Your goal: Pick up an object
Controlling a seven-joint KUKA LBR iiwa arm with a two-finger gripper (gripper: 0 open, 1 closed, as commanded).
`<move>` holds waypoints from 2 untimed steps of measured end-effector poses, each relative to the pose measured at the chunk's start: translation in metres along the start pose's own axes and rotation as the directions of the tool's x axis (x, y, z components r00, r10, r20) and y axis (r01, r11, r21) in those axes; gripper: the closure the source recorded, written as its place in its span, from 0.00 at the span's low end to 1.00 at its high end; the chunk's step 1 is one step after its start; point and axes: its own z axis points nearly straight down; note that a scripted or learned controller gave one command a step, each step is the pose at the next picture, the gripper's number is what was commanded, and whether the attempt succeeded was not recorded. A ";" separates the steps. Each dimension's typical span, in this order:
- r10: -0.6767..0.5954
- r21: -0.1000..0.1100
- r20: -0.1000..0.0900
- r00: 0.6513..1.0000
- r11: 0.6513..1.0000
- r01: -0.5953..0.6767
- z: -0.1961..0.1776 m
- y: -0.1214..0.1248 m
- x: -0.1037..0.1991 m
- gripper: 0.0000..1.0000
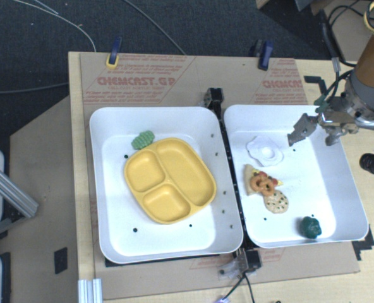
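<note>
The right bin (338, 188) holds a white fried-egg toy (265, 151), a pretzel on a tan slice (261, 182), a speckled cookie (276, 202) and a dark green round piece (311, 227). My gripper (316, 132) hangs over the bin's far right part, up and to the right of the egg. Its two dark fingers (299, 132) are spread apart with nothing between them.
In the left bin (111, 188) lies a yellow three-compartment plate (168, 179), with a small green leafy piece (143, 140) at its far edge. A black clamp (213, 96) sits between the bins at the back. The arm enters from the upper right.
</note>
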 end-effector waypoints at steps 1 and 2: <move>-0.003 -0.013 0.002 1.000 1.000 0.003 -0.007 0.002 0.000 0.00; -0.002 -0.009 0.001 1.000 1.000 0.002 0.054 0.002 -0.005 0.00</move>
